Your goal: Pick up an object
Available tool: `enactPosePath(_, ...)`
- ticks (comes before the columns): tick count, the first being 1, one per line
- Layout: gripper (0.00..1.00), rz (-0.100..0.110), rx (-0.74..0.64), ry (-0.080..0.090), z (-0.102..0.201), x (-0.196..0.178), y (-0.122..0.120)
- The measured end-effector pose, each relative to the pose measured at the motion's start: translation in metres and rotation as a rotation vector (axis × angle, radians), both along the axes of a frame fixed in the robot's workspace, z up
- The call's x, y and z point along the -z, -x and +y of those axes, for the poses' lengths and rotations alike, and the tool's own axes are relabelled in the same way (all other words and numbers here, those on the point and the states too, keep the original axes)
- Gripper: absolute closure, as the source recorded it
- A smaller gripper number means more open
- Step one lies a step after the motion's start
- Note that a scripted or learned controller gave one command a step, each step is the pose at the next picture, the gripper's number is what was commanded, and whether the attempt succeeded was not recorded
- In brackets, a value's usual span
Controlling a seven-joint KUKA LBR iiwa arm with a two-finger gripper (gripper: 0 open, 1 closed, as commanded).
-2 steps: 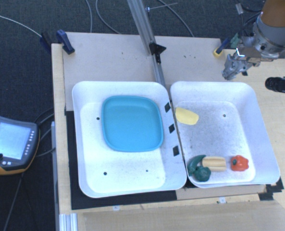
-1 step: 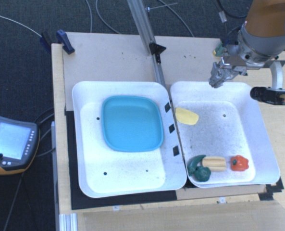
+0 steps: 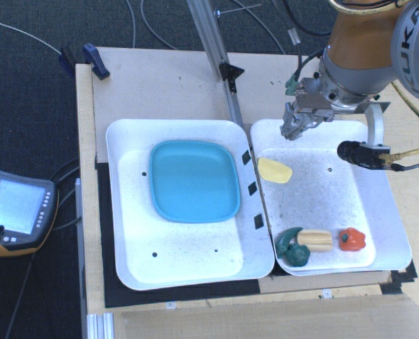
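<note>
In the right bin (image 3: 379, 210) a pale yellow piece (image 3: 274, 170) lies near the upper left corner. Along that bin's front edge sit a dark green object (image 3: 292, 246), a tan cylinder (image 3: 315, 240) and a small red pepper-like object (image 3: 351, 239). My gripper (image 3: 293, 128) hangs over the bin's back left corner, above and slightly right of the yellow piece, with nothing visibly between its fingers.
The left bin (image 3: 124, 189) holds a square blue plate (image 3: 194, 180). A metal pole (image 3: 210, 34) slants across the bench behind the bins. A black camera part (image 3: 359, 154) sticks out beside the wrist. A teach pendant (image 3: 15, 210) lies off the bench at left.
</note>
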State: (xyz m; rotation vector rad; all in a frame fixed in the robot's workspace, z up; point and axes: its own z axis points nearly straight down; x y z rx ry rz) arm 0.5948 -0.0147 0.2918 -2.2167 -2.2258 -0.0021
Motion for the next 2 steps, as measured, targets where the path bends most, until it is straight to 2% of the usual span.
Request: enactPosePath(2, 1.0, 0.002, 0.0, 0.0, 0.093, 0.039, 0.051)
